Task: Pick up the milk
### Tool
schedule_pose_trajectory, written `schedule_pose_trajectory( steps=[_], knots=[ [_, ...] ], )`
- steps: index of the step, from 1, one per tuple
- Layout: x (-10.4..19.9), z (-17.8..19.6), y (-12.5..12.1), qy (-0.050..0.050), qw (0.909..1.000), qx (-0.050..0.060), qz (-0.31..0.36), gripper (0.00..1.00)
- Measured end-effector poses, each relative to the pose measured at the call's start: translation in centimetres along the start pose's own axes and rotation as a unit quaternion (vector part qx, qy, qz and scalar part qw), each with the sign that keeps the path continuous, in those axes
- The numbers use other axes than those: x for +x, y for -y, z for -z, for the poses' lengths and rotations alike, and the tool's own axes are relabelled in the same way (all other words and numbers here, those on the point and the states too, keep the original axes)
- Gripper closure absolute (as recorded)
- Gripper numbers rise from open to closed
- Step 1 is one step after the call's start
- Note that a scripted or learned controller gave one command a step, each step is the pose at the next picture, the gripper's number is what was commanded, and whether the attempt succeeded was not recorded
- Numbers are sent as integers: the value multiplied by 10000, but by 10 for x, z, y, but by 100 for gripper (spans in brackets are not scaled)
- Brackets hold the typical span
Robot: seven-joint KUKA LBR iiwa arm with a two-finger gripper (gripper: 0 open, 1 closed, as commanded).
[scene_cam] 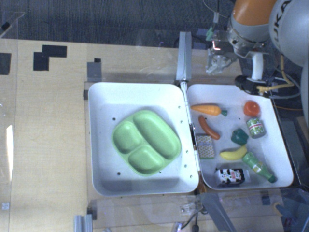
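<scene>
The arm [270,13] enters from the upper right corner, and its orange band sits above the grey wrist. The gripper [218,62] hangs over the bench just beyond the far edge of the right bin [285,144], close to the metal post [183,57] that stands between the two bins. The fingers look pale and half transparent, and nothing is seen between them. How wide they stand apart is not clear from this angle, so it is not possible to tell.

The milk [230,176] is a small black and white carton. It lies on its side at the near edge of the right bin, well apart from the gripper. Just beside it on the right lies a green bottle [259,167], tilted, and just above it lies a yellow banana [233,153]. To the left of the banana there is a grey sponge [205,146] against the bin's left wall.

Further back in the same bin lie a carrot [208,109], a sausage [209,127], a dark green pepper [239,136], a small can [256,127] and a red tomato [251,108]. The tomato and the can are near each other at the right side.

The left bin [101,173] holds a light green plate [146,141] with three compartments, which rests about in the middle of the bin.
</scene>
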State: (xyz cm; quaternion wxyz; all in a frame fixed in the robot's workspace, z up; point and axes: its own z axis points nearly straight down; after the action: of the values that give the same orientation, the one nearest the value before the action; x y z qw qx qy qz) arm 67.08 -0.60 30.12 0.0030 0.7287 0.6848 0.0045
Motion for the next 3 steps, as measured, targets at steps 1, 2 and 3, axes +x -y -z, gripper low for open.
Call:
schedule_pose_trajectory(
  steps=[1, 2, 3],
  knots=[
    [1, 12, -1, -6, 10000, -29, 10, 100],
    [54, -115, 48, 1, 9932, 32, 1165, 100],
    [69, -25, 6, 4, 9969, 14, 790, 100]
  ],
)
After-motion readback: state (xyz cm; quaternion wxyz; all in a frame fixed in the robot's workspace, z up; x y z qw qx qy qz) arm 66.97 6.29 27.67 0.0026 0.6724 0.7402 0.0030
